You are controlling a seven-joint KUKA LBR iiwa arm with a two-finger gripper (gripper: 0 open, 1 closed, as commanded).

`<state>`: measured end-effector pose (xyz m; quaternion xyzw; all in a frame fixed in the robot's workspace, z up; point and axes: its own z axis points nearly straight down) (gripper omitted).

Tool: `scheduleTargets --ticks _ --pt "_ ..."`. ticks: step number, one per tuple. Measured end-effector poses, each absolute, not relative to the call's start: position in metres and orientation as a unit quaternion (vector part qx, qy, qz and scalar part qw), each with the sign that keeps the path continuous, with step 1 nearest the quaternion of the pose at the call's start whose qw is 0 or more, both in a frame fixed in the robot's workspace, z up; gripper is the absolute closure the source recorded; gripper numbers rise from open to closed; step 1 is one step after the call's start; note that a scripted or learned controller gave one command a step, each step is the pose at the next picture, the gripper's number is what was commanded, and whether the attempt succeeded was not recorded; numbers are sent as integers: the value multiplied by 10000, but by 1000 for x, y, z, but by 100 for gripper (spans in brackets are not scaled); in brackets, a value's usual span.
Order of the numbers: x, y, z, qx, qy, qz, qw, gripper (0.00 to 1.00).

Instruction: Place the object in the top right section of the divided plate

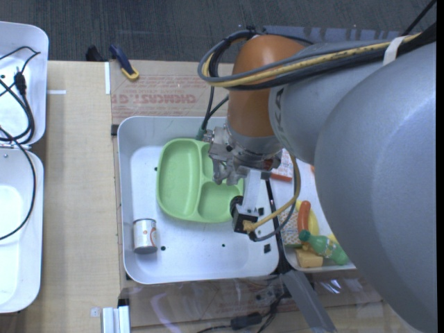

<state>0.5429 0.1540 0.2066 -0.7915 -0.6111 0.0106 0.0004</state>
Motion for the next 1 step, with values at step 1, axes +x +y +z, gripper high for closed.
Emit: scheduleTargets --ticks 1 --pt "517 173 214 -7429 -6694 55 11 100"
